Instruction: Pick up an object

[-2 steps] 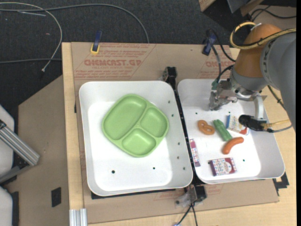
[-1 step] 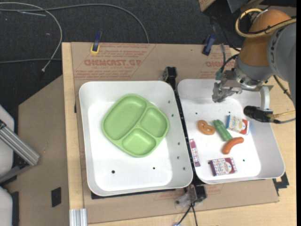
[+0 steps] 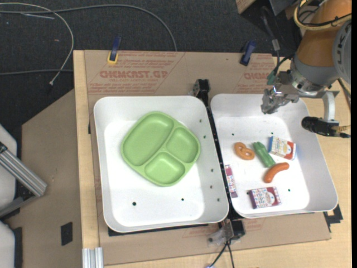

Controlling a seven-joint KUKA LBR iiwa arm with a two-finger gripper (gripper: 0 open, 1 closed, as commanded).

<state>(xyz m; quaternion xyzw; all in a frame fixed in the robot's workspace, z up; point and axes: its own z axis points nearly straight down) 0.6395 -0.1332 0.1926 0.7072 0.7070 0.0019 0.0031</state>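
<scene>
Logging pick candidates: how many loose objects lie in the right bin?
6: pretzel, green piece, sausage, small carton, packet near the front, wrapper at the left wall. None seems hidden.

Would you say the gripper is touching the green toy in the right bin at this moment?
Apart. The camera view shows the gripper near the right bin's far rim, with bare white floor plainly between it and the green toy lying further toward the middle.
</scene>
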